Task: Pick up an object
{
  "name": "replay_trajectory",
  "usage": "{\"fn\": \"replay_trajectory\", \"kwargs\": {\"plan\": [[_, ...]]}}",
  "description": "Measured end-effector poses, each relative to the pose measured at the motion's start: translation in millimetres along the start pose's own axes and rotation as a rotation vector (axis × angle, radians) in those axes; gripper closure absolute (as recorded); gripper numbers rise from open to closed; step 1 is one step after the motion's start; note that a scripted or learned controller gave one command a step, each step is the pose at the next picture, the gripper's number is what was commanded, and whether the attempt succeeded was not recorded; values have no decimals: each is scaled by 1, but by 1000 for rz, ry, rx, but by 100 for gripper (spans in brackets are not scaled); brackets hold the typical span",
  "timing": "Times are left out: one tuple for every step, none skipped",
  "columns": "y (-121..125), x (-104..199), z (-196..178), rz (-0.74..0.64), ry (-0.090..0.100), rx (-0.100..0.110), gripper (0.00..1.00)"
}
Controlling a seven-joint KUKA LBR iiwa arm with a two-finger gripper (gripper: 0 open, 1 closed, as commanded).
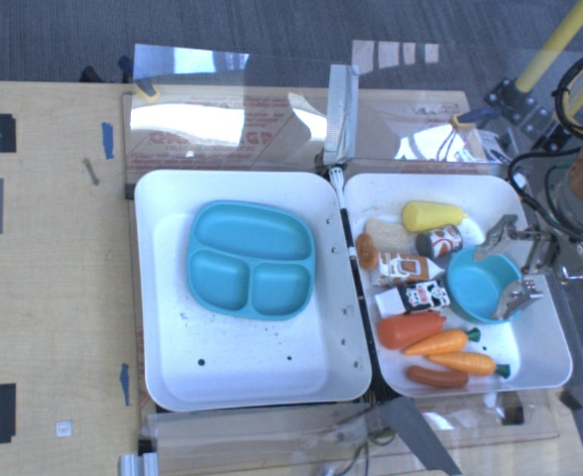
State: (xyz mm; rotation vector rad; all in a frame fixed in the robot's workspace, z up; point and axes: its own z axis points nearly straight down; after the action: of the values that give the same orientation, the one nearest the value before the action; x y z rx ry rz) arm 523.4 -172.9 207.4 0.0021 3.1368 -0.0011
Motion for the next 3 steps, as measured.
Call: {"fn": "replay_trajectory", "kwargs": {"plan": [[27,-79,98,-206,-5,2,0],[47,-101,115,-172,-11,5,0],[59,-69,114,-143,-13,4,0]]}}
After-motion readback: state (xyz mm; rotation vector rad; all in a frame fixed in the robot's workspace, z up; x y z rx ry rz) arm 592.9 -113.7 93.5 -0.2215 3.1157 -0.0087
